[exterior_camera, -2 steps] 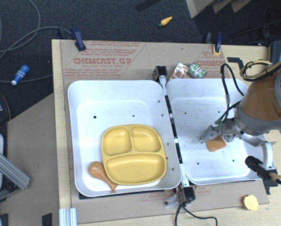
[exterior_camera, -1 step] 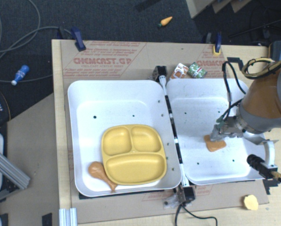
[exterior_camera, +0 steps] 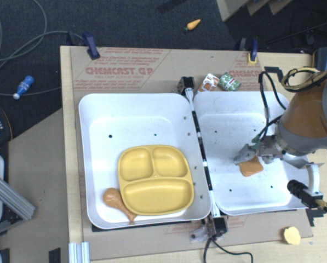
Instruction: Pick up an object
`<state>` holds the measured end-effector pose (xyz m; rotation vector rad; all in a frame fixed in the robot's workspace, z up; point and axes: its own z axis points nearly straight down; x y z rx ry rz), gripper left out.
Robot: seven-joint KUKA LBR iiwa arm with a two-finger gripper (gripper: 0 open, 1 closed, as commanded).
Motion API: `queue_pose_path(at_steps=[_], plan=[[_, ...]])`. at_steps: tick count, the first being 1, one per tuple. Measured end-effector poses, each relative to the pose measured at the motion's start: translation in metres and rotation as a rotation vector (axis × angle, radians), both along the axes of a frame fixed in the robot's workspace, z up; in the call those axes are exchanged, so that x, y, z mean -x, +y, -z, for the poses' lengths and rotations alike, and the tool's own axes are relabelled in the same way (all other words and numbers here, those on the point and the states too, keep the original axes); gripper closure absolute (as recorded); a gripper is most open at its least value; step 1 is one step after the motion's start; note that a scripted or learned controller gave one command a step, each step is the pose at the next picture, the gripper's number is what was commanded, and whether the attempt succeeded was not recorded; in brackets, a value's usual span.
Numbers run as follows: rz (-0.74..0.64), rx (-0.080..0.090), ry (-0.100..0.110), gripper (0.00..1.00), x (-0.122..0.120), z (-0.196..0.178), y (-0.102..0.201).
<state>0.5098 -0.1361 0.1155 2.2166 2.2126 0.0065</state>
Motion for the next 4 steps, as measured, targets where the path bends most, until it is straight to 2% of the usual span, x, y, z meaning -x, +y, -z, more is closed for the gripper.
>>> queue_pose_path(at_steps=[1,2,3,4], plan=[[0.002,0.000,0.006,0.00,-0.006,-0.008,-0.068],[-0.008,-0.005,0.010,0.00,-0.012,0.032,0.011],[-0.003,-0.002,0.002,1.00,-0.014,0.018,0.006],[-0.001,-0.005,0.010,1.00,0.032,-0.036,0.005]])
